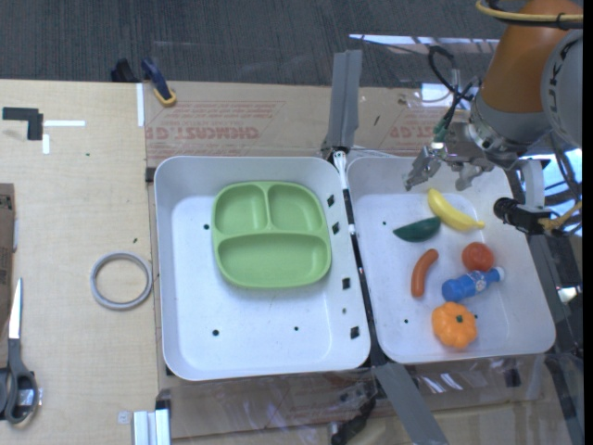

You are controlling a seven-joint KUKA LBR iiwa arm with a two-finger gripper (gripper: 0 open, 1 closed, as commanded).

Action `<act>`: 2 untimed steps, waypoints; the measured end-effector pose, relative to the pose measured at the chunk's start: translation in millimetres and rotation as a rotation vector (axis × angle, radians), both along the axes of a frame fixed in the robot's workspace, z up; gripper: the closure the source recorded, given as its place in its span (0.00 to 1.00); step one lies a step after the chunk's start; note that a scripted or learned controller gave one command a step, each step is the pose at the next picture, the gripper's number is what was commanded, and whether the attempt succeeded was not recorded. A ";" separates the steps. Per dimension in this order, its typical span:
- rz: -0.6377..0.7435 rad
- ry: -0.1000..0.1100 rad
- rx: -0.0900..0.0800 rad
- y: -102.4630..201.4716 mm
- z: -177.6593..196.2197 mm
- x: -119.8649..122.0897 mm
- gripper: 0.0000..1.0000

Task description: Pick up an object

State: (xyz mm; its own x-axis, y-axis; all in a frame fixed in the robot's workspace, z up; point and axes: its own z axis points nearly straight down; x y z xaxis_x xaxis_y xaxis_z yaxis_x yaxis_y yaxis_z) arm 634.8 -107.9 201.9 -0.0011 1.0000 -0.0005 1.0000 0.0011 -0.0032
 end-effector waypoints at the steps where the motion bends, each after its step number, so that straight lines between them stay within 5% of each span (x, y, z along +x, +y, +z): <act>1: -0.052 -0.004 -0.002 -56.2 -109.2 19.6 0.00; 2: -0.051 -0.005 -0.003 -57.0 -99.5 19.8 1.00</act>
State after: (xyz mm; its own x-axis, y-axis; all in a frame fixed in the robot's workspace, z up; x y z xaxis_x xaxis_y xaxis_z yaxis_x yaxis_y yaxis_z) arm 654.6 -164.8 102.5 0.0500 0.9987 -0.0034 0.9987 -0.0500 0.0018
